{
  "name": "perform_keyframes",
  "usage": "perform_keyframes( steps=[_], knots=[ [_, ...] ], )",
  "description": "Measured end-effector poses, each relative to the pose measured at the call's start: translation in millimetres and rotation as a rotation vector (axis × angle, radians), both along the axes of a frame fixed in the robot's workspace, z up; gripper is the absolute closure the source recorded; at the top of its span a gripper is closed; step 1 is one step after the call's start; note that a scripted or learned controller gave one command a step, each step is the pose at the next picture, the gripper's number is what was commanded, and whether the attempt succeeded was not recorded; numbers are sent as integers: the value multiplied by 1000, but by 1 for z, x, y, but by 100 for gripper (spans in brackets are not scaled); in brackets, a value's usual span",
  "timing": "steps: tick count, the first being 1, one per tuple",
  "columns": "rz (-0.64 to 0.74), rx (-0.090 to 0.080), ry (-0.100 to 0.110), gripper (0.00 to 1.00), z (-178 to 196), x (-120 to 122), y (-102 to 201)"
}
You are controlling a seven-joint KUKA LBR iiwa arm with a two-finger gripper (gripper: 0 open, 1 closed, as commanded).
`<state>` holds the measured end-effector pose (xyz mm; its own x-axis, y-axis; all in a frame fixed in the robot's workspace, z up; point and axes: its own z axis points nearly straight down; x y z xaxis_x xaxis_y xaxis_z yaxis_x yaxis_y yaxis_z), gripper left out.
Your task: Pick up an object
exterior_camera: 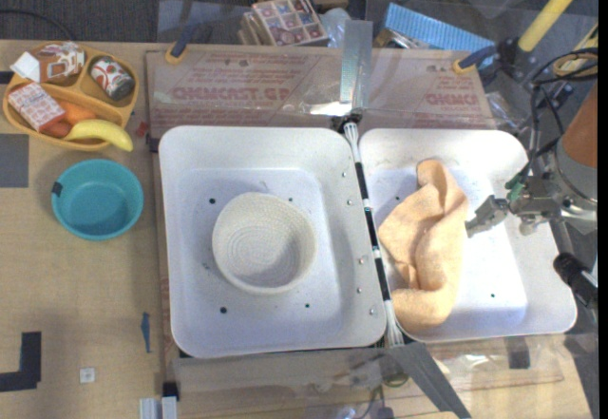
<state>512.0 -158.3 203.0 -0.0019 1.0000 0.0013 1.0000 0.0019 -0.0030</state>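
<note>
At the right of the frame the gripper [496, 212] hangs low over the right bin [541, 313], and from here I cannot tell how far its fingers stand apart. One dark tip reaches toward the peach cloth [429, 246], right at its right edge; nothing shows clamped between them. The cloth lies crumpled along the bin's left side. In the left bin [190, 313] sits a white woven hat [263, 241], centre frame.
</note>
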Motion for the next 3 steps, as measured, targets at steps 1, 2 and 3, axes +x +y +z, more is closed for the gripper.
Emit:
perform_keyframes(
  steps=[1, 2, 3],
  knots=[
    [173, -3, -6, 0, -75, 87, 20],
    [299, -5, -17, 0, -112, 53, 32],
    [294, -9, -23, 100, -101, 55, 29]
  ],
)
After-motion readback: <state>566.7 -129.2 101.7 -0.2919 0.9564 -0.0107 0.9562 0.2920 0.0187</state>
